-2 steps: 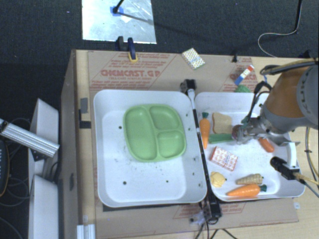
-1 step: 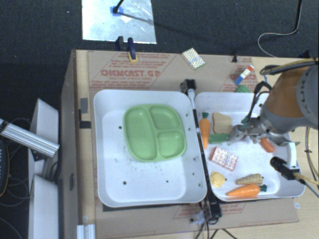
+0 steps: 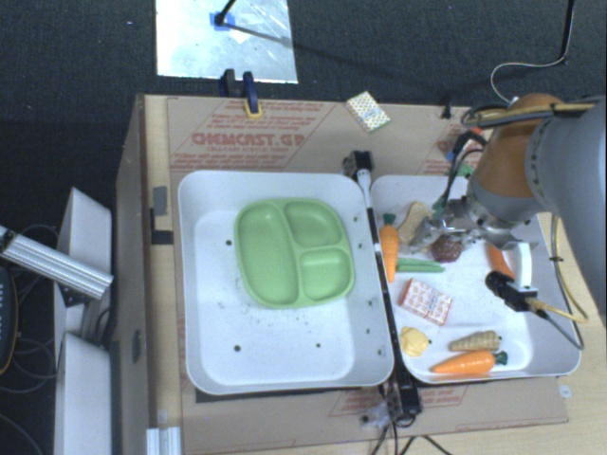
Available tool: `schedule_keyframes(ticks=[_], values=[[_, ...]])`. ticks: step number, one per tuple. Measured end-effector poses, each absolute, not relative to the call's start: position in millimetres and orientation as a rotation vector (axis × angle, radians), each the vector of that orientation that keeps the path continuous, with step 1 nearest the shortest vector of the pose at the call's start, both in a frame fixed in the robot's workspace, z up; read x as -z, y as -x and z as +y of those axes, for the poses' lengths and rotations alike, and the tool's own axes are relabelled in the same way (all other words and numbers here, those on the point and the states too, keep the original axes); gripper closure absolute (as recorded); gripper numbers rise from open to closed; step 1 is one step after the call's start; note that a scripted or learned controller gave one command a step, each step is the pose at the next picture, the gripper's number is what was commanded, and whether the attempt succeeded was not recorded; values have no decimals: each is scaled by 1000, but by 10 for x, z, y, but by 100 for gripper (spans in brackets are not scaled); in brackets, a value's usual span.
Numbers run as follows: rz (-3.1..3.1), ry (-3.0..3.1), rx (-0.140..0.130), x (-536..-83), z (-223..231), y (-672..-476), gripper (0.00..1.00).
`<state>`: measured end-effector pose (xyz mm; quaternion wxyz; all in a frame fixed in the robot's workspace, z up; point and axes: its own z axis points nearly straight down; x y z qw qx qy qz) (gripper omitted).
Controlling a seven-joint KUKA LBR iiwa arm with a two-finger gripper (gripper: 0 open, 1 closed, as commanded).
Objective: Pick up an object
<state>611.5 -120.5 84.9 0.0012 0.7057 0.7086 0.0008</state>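
Note:
My gripper point(image 3: 442, 231) hangs low over the upper middle of the right bin point(image 3: 560, 349). Just under it lies a dark red-brown lump point(image 3: 447, 250), and a beige piece point(image 3: 413, 221) sits to its left. An orange carrot point(image 3: 389, 250) lies along the bin's left wall, with a green bean point(image 3: 418, 266) beside it. Lower down are a red-and-white checked square point(image 3: 425, 301), a small yellow piece point(image 3: 413, 340), a tan cone point(image 3: 474, 340) and a second carrot point(image 3: 465, 363). Another orange piece point(image 3: 499, 259) shows to the right of the wrist.
The left bin point(image 3: 218, 349) holds a green divided plate point(image 3: 292, 252). A small checked block point(image 3: 368, 111) lies on the board behind the bins. A metal sheet point(image 3: 226, 27) sits on the floor at the back.

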Motion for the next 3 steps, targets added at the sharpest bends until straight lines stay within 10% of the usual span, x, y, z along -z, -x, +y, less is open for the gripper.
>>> schedule_keyframes(ticks=[1,3], values=[[2225,-2209,-5,-965,-1212,-6127,100],[2225,-2214,-4,-2601,-555,-5935,100]])
